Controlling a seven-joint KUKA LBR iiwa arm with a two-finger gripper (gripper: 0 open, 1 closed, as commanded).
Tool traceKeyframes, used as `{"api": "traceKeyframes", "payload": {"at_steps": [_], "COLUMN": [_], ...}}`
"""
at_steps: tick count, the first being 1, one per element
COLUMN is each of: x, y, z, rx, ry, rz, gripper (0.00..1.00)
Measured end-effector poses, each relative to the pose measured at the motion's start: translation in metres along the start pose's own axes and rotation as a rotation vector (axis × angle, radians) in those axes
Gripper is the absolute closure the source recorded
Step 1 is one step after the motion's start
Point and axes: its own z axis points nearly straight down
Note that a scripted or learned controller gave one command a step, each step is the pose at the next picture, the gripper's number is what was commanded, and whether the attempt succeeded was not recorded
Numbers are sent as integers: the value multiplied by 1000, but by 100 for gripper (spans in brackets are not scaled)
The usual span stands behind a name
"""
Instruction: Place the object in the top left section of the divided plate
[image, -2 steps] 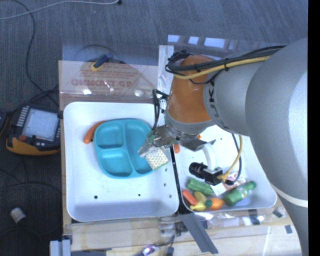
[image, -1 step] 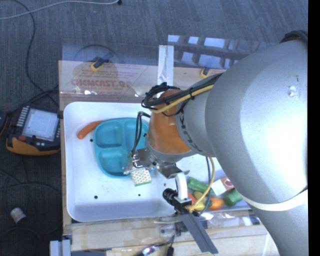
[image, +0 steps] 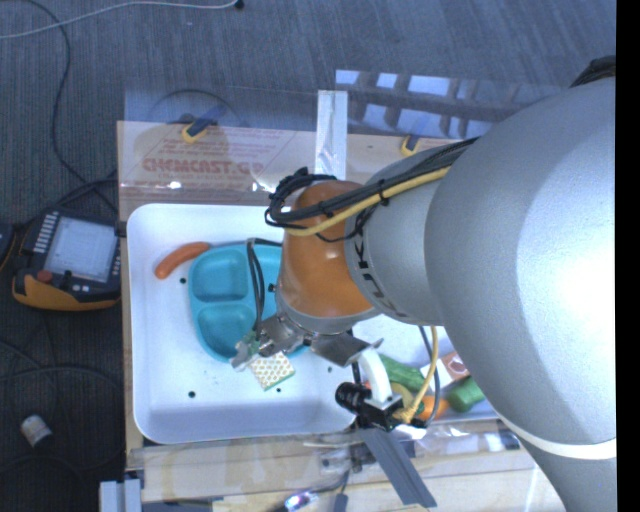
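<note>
Watching from my station, I see the arm's gripper low over the near edge of the blue divided plate in the left bin; I cannot tell how it stands. A pale checkered object lies just beside it on the bin floor. An orange sausage-shaped object rests left of the plate's far end.

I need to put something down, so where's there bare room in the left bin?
Bare floor runs along the left bin's near edge, and down its left side beside the orange sausage. It is crowded at the blue plate, where the claw and a patterned piece sit.
</note>
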Motion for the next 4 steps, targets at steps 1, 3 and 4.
{"api": "traceKeyframes", "payload": {"at_steps": [1, 3, 4], "x": [55, 50, 50], "y": [27, 44, 44], "z": [53, 18, 18], "rx": [-20, 2, 2], "ry": [4, -3, -3], "rz": [169, 281, 281], "gripper": [100, 0, 0]}}
